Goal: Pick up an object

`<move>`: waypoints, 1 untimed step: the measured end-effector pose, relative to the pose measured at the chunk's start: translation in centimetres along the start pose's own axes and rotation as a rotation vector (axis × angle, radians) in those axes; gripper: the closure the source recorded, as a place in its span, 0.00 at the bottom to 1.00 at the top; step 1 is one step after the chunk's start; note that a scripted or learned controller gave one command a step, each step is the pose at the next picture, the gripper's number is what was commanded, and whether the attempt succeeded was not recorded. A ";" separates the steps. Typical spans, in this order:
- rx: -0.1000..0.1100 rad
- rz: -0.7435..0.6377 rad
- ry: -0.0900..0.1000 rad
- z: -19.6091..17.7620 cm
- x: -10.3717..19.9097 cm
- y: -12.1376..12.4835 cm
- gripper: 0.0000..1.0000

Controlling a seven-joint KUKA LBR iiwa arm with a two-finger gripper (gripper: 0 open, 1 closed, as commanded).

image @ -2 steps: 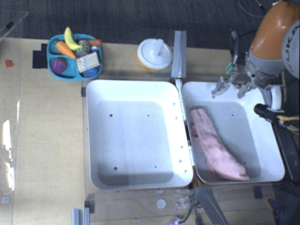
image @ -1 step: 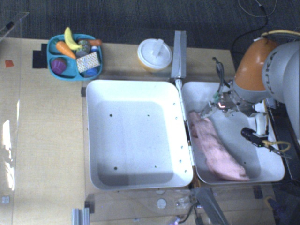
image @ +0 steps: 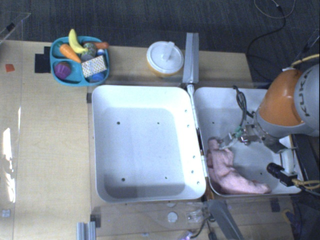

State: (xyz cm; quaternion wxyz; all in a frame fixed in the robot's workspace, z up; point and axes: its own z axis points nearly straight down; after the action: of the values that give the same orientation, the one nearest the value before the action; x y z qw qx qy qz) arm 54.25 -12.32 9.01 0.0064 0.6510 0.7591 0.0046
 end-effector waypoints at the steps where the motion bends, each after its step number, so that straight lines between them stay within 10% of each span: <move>1: 0.001 0.018 0.001 0.2 0.0 7.6 0.00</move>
State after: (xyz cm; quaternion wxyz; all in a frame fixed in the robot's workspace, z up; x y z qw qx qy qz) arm 61.72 -11.14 8.89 0.0058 0.6577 0.7532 0.0048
